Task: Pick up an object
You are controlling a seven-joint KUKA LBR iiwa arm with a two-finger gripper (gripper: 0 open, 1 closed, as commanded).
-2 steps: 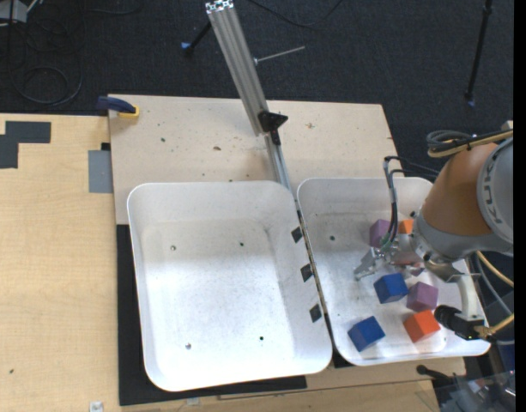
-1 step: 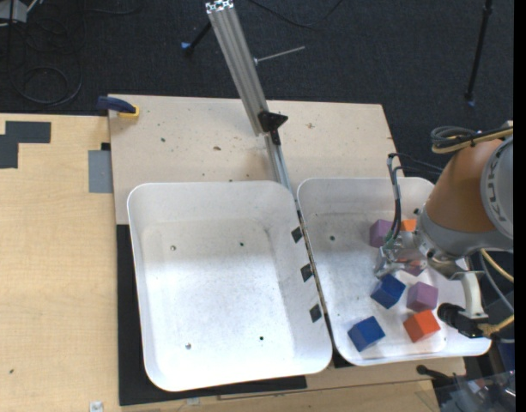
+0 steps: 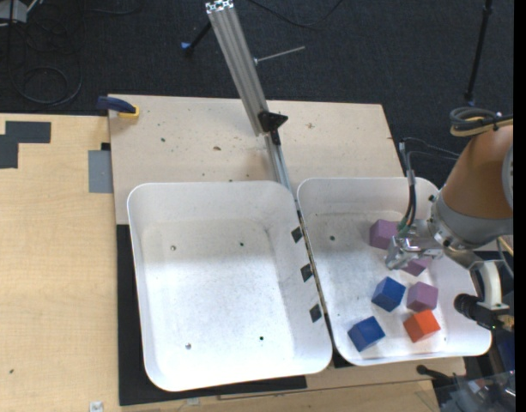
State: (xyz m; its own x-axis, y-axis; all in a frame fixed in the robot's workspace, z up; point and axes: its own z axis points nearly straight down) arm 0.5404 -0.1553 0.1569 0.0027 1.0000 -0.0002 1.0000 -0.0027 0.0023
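On the bench, two shallow white bins sit side by side, touching along their inner walls. Left bin (image 3: 151, 230): white floor with a few small dark specks. A slanted aluminium bar (image 3: 243, 67) runs from the top of the view down to the seam between the bins, with a black clamp (image 3: 271, 121) partway along it. A small blue-and-yellow clamp (image 3: 118, 106) lies at the far left corner of the pale board behind the bins.

Right bin (image 3: 340, 204): all blocks lie in its right half.
- Purple block (image 3: 383, 233), farthest back, just left of the gripper.
- Blue block (image 3: 388, 293), near the middle, in front of the gripper.
- Second blue block (image 3: 365, 332), nearest the front wall, tilted.
- Second purple block (image 3: 423, 295), just right of the first blue one.
- Orange block (image 3: 422, 324), just in front of that purple one, close to touching it.
- A third purplish piece (image 3: 415, 267) shows partly beneath the gripper; its shape cannot be made out.

Gripper (image 3: 406, 252): low over the right bin, between the back purple block and the blue/purple pair. Whether it is wide or closed cannot be told from this angle, nor whether it touches the piece below. Arm (image 3: 481, 178) enters from the right, orange band above the wrist, cable running along it.
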